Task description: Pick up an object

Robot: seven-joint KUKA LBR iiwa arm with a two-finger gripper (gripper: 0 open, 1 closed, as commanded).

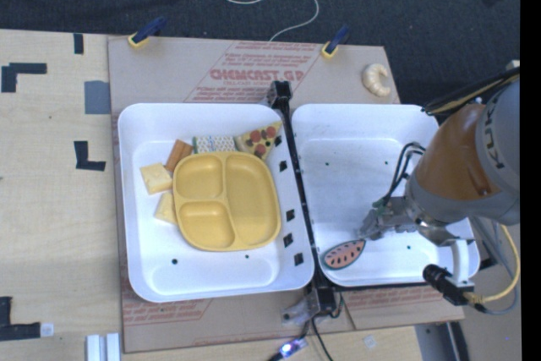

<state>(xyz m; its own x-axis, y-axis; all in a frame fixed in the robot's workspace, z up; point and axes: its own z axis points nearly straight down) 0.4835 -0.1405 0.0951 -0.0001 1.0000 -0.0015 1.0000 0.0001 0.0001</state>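
Red print on the cardboard sheet point(254, 72) read roughly "CHEMCAST". The watermelon slice point(344, 253) lay in the right bin point(355, 139) near six o'clock, long axis running from eight toward two o'clock. The gripper point(374, 224) hovered beside its upper end.

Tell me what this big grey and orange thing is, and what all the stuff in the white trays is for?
That big thing is a robot arm. The camera sits above the bench and looks down at it. At the arm's tip is a gripper, like a hand with two fingers. It is low inside the right bin, close to a toy watermelon slice. I can't tell if its fingers are open or shut. The left bin holds a yellow divided plate and some small toy foods tucked around it. Behind the bins, on the cardboard, lies a little pale ring-shaped thing. The robot's job is to pick up an object.
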